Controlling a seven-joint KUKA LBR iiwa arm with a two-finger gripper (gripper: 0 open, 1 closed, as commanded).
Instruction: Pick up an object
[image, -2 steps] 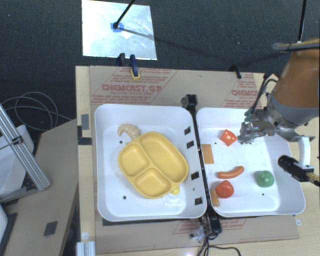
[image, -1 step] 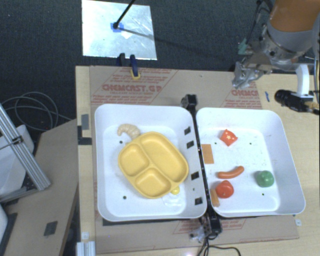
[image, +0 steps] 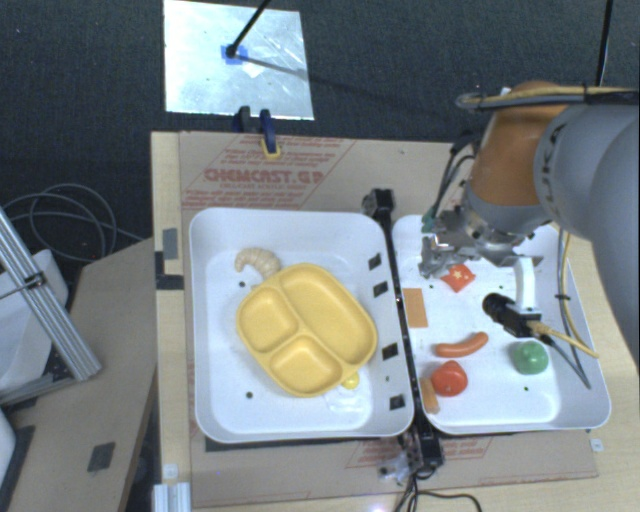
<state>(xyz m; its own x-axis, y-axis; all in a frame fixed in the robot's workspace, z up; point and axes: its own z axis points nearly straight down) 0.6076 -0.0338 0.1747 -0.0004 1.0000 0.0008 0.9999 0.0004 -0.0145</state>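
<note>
**Ana:** Where is your claw, and what is it doing?

**Me:** My claw (image: 437, 255) hangs over the far end of the right bin (image: 590, 400), as the camera sees it. It is just beside a small red piece (image: 458, 278). From this angle I cannot tell whether it is open or closed, and I see nothing held in it.

**Ana:** So the red piece is the one to take?

**Me:** I judge it the nearest candidate. It lies flat on the bin floor, apart from the 3 things nearer the camera: a sausage (image: 460, 346), a tomato (image: 449, 379) and a green ball (image: 529, 357).

**Ana:** How will it handle?

**Me:** It looks like toy food, so it is probably light, stiff and a little slick. It is small and sits low, so it could skid aside if I land off-centre. I would come straight down and pinch it across its narrowest width.

**Ana:** Any writing to read?

**Me:** Only 1 line. Red letters (image: 265, 175) on the brown board under the bins read roughly "CHEMCAST GP", and the finer print around them is too small to make out. The yellow tray (image: 305, 327) in the left bin (image: 215, 400) shows no label.
</note>
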